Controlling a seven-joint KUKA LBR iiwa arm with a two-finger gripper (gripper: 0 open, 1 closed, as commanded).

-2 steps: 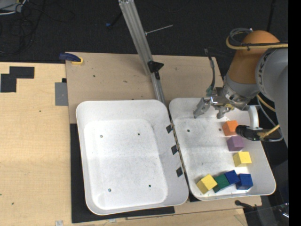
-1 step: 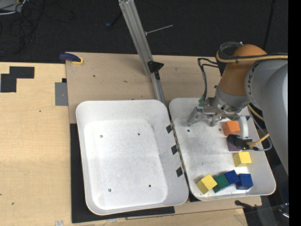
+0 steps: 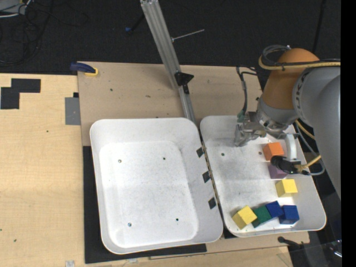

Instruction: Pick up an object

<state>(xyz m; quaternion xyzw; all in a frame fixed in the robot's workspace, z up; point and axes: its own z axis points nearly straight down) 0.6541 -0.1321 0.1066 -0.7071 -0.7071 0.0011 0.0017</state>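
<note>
In the right bin (image 3: 245, 199) lie several small blocks: an orange one (image 3: 272, 150), a purple one (image 3: 276, 170), a yellow one (image 3: 287, 186), and along the front a yellow block (image 3: 243, 217), a green block (image 3: 261, 214) and two blue blocks (image 3: 282, 211). My gripper (image 3: 243, 134) hangs over the bin's back part, left of the orange block and apart from it. Nothing shows between its fingers.
The left bin (image 3: 147, 185) lies beside the right one, with black clips (image 3: 204, 176) along the shared edge. A slanted metal rail (image 3: 166, 49) rises behind the bins. Cables loop by the arm at the right.
</note>
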